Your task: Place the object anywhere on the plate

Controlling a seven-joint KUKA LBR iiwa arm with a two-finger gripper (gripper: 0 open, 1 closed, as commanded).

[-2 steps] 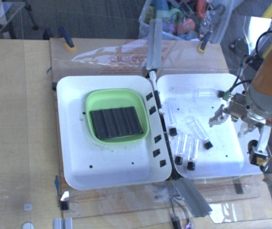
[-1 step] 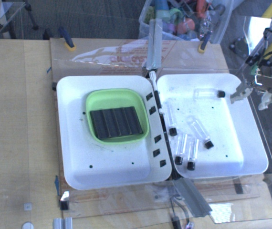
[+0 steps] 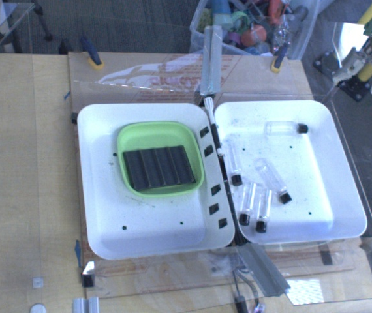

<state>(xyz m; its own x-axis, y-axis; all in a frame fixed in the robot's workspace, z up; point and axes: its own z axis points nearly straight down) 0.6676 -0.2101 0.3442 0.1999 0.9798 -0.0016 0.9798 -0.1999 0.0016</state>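
Where the green plate (image 3: 156, 130) sits in the left white bin (image 3: 101, 194), a dark ridged block (image 3: 158, 167) lies flat on it. Clear little tubes (image 3: 254, 201) with black caps lie scattered in the right bin (image 3: 316, 188).

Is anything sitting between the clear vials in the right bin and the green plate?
Yes. The raised divider where the two bins meet lies between the vials and the green plate. A dark ridged block already covers much of the plate.
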